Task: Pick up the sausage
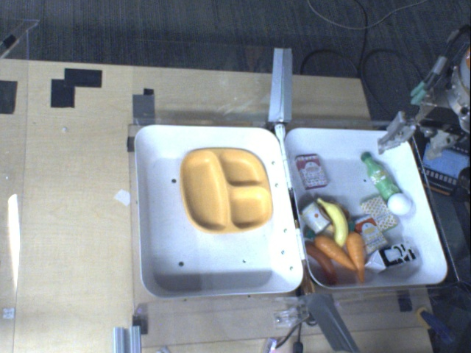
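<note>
Right bin (430, 271) holds sausage (321, 263), well apart from claw (397, 132).

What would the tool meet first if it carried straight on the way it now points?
The tool sits at the right bin's far right corner, pointing down and leftward. Going straight on, it would probably meet the bin's bare white floor first, just short of the green bottle. Depth is hard to judge from this slant.
</note>
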Robot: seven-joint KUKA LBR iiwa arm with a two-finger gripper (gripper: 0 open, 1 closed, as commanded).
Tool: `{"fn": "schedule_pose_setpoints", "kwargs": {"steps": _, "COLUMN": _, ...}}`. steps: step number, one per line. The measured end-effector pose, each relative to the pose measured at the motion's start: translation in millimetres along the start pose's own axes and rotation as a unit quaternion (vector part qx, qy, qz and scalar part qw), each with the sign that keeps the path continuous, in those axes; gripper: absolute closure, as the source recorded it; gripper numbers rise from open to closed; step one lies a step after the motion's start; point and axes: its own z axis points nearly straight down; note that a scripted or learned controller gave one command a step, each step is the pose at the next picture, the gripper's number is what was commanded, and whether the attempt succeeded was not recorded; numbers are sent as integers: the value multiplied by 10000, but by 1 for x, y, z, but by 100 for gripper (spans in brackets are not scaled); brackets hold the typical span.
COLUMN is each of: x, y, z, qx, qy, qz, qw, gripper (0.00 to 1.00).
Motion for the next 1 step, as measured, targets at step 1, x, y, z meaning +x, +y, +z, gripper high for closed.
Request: {"fn": "schedule_pose_setpoints", "kwargs": {"steps": 1, "x": 1, "y": 3, "z": -10, "qx": -10, "qy": -7, "qz": -41, "qw": 10000, "gripper": 100}}
